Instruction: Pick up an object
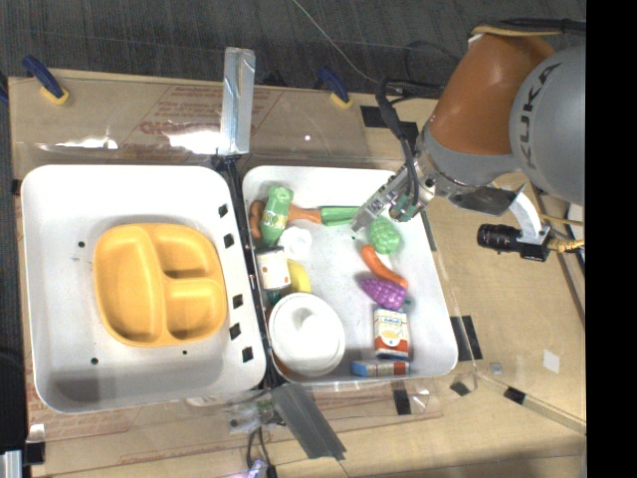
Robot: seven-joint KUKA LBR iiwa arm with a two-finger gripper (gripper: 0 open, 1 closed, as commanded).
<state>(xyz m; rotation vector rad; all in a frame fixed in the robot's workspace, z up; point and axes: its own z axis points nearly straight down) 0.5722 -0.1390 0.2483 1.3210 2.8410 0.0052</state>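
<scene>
My gripper (pixel 394 207) hangs over the upper right part of the right bin (pixel 430 267). A green leafy toy (pixel 385 235) lies directly below it, touching or nearly touching its tip. Just below that sit an orange carrot (pixel 378 262) and a purple grape bunch (pixel 383 292). A small juice carton (pixel 393 332) stands near the bin's front right. A white bowl (pixel 307 332) sits at the front left. A green toy vegetable (pixel 277 207) and a green stick (pixel 338 214) lie along the back.
The left bin (pixel 50 217) holds a yellow divided tray (pixel 159 282). A yellow piece (pixel 297 277), a small box (pixel 271 265) and a pen (pixel 378 368) crowd the right bin's left side and front edge. The arm's orange band (pixel 488 93) looms over the right rim.
</scene>
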